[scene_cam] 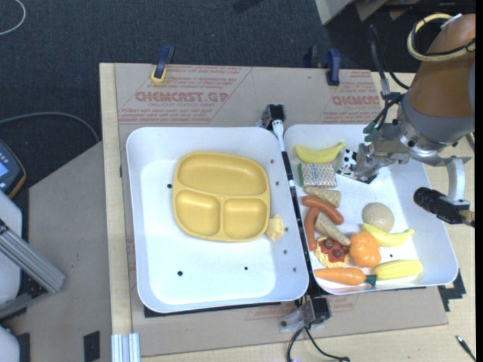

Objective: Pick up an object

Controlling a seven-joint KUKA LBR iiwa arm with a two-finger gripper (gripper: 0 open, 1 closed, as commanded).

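One small white die (346,159), black-spotted; gripper (364,168) just beside it.

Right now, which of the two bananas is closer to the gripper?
The banana at the right bin's far end, beside the gripper; the other banana lies farther down.

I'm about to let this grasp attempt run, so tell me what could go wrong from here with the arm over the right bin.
1. The end effector hangs near the bin's upper edge beside the dice and the banana; closing there may pinch two items or nudge one away.
2. The toy food lies packed together: carrot, corn, pizza slice touch, so a grasp could drag neighbours.
3. The right bin's rim is close; a slip might push items out.
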